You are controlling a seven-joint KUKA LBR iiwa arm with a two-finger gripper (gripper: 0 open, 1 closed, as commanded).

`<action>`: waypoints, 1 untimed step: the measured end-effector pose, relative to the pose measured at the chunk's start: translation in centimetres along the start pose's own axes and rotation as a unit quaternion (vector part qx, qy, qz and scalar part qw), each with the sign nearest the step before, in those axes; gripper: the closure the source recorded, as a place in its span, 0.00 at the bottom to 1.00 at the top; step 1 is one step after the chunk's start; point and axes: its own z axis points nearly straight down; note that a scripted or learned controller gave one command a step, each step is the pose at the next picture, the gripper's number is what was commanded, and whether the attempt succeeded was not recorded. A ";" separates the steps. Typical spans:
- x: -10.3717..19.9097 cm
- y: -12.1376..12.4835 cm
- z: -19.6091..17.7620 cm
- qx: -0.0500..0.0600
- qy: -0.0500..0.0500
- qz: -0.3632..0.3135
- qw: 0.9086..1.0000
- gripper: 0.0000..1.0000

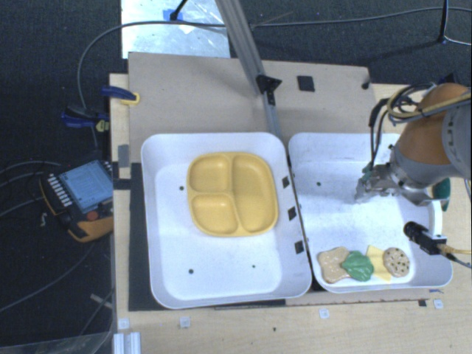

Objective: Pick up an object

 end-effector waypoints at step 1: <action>0.7 -0.2 -4.8 0.004 0.002 -0.003 1.000 1.00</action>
